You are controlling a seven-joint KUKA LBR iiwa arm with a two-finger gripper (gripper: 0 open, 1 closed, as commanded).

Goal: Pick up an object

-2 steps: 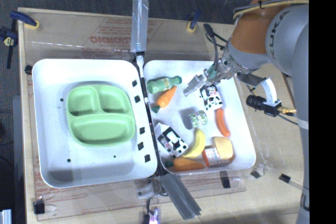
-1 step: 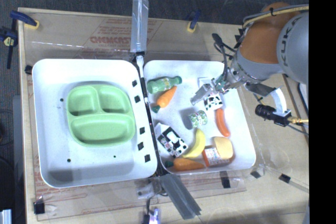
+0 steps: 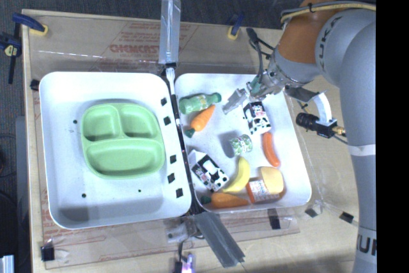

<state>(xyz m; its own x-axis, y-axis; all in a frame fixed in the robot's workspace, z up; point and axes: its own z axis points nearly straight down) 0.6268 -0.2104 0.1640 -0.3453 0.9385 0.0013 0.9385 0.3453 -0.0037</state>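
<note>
At the frame's bottom right, the right white bin crowds a yellow banana, black-and-white cow toy and orange carrot, loose for picking. Left, the other white bin holds a green divided plate. Farther up, the tool hovers low; its spread I cannot tell.

A green divided plate is set in the left white bin. Blue clamps are fixed at the wooden bench's far left corner, and another blue clamp is seen at its far edge.
</note>
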